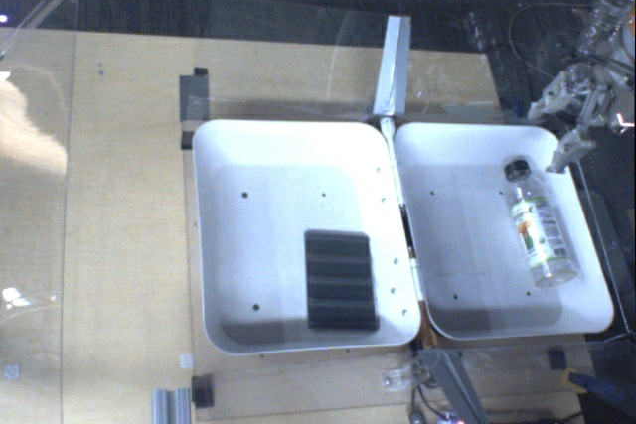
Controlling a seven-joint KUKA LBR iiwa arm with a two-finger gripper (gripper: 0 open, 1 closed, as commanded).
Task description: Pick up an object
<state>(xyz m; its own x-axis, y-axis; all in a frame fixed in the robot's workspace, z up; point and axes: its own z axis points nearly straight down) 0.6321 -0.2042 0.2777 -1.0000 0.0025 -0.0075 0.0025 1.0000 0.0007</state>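
The clear plastic bottle [538, 228] lies on its side in the right bin [467, 253], and you will find it against that bin's right-hand wall, its dark cap pointing toward the far right corner and its base toward the near right corner. Its label shows green and orange marks along the body. Nothing touches the bottle except the bin floor beneath it.

Take the bottle as your landmark. Up and to the right of its cap, beyond the bin's far right corner, you see the gripper [586, 119], a pale metal assembly with cables looping around it. It hangs well apart from the bottle, outside the bin's rim, and nothing sits between its fingers. You cannot tell from this slant how far apart the jaws stand, since the metalwork blurs together there.

To the left of the bottle, across the bare white floor and over the shared rim, lies the left bin [229, 213]. In it a black ribbed block [340, 280] rests flat near the front wall, far to the left of the bottle and a little nearer the camera.

Behind the bottle and to its left, a grey upright bar [392, 70] rises from the seam where the two bins meet, on the wooden bench [119, 243]
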